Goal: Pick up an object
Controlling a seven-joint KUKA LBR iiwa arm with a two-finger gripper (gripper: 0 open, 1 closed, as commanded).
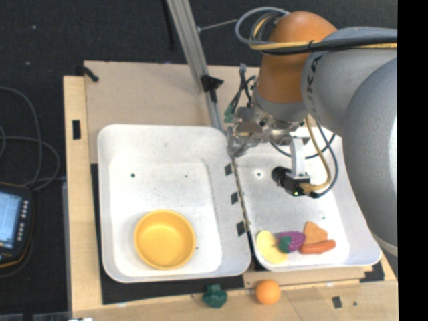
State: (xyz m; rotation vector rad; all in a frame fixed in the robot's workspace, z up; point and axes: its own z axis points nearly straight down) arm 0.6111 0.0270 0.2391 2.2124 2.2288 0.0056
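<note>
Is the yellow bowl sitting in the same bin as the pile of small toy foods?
No: the yellow bowl sits in the left bin, while the toy foods lie in the right bin.

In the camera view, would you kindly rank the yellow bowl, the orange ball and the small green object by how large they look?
1. yellow bowl, clearly the largest.
2. orange ball and green object: they look nearly alike, lying side by side on the bench in front of the bins, so I would not rank them.
</note>
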